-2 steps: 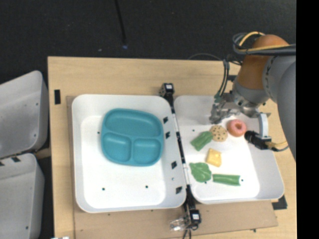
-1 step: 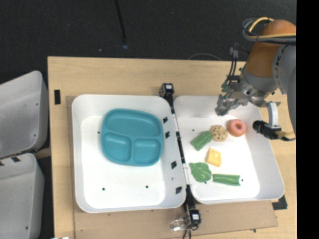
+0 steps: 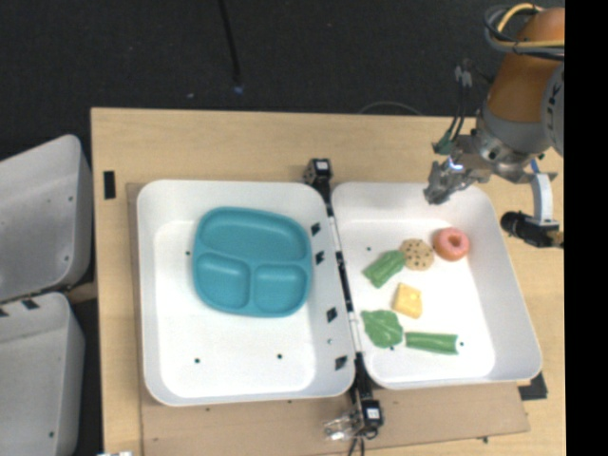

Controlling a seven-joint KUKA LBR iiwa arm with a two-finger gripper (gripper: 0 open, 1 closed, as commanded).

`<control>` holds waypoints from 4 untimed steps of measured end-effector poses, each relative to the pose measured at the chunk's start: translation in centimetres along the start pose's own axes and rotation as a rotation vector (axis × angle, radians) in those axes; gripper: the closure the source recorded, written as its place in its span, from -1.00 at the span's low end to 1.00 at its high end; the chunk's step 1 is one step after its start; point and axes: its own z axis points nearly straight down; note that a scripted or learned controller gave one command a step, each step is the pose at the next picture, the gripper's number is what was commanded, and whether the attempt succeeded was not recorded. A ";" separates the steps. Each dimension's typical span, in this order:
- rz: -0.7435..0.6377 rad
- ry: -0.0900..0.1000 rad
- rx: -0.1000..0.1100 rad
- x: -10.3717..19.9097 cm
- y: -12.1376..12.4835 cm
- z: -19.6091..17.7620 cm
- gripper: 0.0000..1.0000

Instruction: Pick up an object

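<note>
The right bin (image 3: 494,350) holds several small toy foods: a pink doughnut (image 3: 450,244), a tan cookie (image 3: 415,253), a green pod (image 3: 384,268), a yellow wedge (image 3: 408,300), a green leafy piece (image 3: 382,329) and a long green bean (image 3: 431,343). My gripper (image 3: 440,190) hangs over the bin's far rim, above and behind the doughnut, apart from every item. Nothing shows between its fingers.
A teal divided plate (image 3: 252,259) lies in the left bin (image 3: 171,369). Black clips (image 3: 317,170) mark the seam between the bins. White chair-like shapes (image 3: 38,217) stand left of the bench. The arm's grey body and orange band (image 3: 521,84) rise at the right.
</note>
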 end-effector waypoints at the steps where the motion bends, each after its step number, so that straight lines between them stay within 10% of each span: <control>1: -0.004 0.002 0.004 5.4 0.2 -0.4 1.00; 4: -0.005 0.003 0.005 21.6 -2.8 0.0 1.00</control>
